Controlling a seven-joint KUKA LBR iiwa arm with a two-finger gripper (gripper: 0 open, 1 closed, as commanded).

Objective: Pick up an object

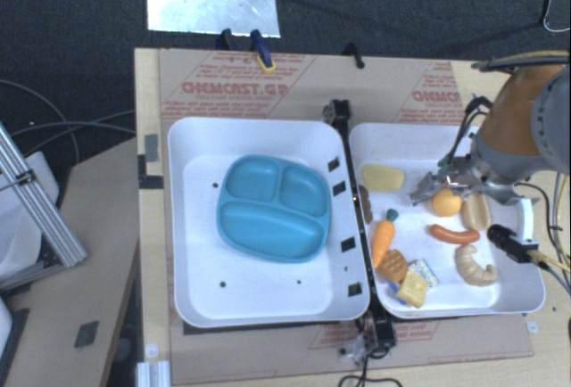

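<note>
The right bin (526, 287) holds several toy foods. An orange ball (446, 203) lies near its middle, and my gripper (439, 185) sits low right over the ball's upper edge, touching or nearly touching it. Beside the ball are a pale bun (476, 212), a red sausage (453, 234) and a croissant (474, 266). Further left lie a flat yellow piece (383, 177), a carrot (382, 239), a brown biscuit (393, 266) and a cheese wedge (413, 288). The gripper's body hides how it meets the ball.
The left bin (192, 198) carries a blue divided plate (272, 207). A black clip strip (350, 198) runs between the two bins. The arm's orange band (517, 113) and a black cable part (504, 242) overhang the right bin's right side.
</note>
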